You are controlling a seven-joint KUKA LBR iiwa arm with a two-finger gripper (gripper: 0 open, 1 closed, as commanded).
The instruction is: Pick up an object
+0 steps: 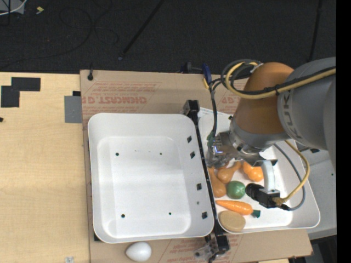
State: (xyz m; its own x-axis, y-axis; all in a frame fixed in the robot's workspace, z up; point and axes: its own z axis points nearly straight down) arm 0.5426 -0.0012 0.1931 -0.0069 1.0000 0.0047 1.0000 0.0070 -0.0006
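Dark floor w/ loose cables is seen beyond the far edge of the worktop (38, 163), a pale wood surface w/ a cardboard sheet (137, 89) laid under two shallow white bins. Left bin (98, 174) is set near the worktop's middle; right bin (307, 215) is placed just beside it, toward the right edge, w/ a black divider strip (200, 163) between them.

Arm (296, 108), grey w/ an orange band, is lowered over the right bin's far-left part. Hand (222, 149) is seen low by that bin's left wall, above the toys; whether it is clenched or released cannot be told, as it is largely covered by the wrist.

Toys are clustered along the right bin's left side: orange pieces (222, 179), a green ball (236, 189), a carrot (235, 206) and a tan disc (233, 221) at the near-left corner. A white egg (138, 251) is left on the cardboard outside the bins, at the near edge.
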